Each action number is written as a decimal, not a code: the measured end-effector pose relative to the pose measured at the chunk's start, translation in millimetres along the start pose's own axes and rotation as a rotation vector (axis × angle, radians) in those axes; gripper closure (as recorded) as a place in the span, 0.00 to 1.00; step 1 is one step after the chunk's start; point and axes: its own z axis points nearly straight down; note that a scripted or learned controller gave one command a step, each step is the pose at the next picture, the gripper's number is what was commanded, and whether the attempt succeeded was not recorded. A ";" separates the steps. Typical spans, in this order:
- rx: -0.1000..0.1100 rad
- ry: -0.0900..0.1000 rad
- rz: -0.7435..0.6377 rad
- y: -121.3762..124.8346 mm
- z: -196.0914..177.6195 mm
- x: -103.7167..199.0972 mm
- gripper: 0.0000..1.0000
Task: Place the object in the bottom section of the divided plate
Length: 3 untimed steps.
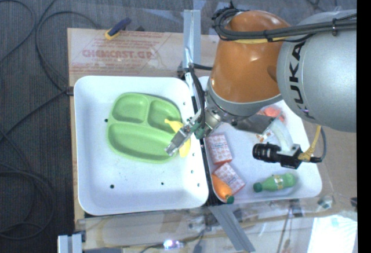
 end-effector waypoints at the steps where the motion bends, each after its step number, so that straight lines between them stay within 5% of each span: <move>1: 0.000 0.000 0.000 0.0 0.0 0.0 0.00; 3: 0.000 0.000 0.000 0.0 0.0 0.0 0.00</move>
